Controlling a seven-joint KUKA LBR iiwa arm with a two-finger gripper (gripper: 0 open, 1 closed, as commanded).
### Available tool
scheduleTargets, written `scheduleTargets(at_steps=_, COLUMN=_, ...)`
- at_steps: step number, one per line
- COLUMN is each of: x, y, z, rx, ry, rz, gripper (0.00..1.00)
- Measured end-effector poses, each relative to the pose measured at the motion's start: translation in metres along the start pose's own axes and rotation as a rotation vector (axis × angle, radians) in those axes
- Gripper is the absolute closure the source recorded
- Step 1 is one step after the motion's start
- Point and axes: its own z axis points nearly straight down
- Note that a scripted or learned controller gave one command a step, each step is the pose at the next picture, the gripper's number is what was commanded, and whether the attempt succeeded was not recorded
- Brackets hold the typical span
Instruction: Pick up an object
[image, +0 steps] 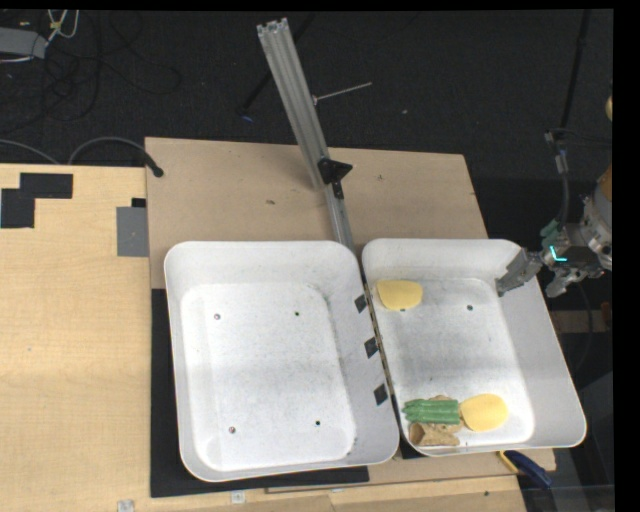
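The right white bin (520, 350) holds several small items. A pale yellow piece (400, 294) lies near its far left corner. At its near edge a green ridged item (432, 409) lies beside a yellow round piece (485, 411), with a brown crumbly item (433, 434) just below the green one. My gripper (537, 276) hangs over the bin's far right rim, well away from all of them. Its fingers stand apart, open, with nothing between them.
The left white bin (190, 300) sits beside the right one, with black clips along the shared wall. A slanted metal rail (300, 110) runs from the back down to the gap between the bins. Bare wooden bench lies to the left.
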Motion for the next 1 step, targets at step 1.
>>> scheduleTargets(at_steps=1, x=-0.0001, y=0.0007, z=-0.0019, rx=-0.004, ry=-0.001, rz=-0.001, gripper=0.0)
